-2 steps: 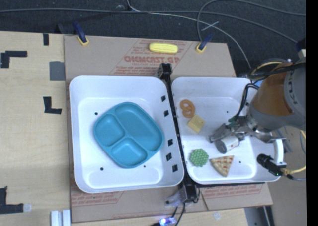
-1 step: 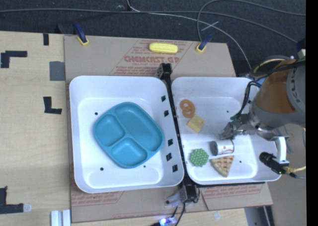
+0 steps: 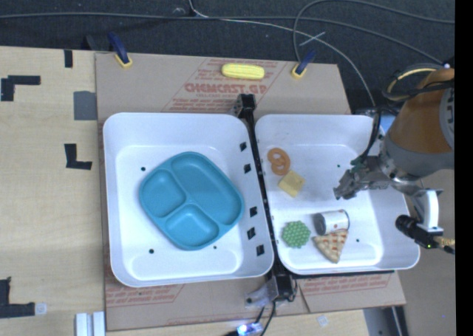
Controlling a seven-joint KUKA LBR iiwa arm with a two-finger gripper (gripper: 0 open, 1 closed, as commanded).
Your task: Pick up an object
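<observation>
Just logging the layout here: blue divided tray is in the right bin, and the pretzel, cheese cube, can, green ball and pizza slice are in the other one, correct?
Not quite. The camera view shows the blue divided tray in the left bin, not the right. The pretzel, cheese cube, can, green ball and pizza slice are in the other bin.

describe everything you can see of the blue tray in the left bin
The blue tray is a rounded, sectioned plate that looks like smooth plastic, with three compartments: one large along its upper right and two smaller ones on its left and bottom. It lies flat, turned diagonally, near the middle of the left bin. It rests on the bin floor, and nothing sits in it or touches it from above.
</observation>
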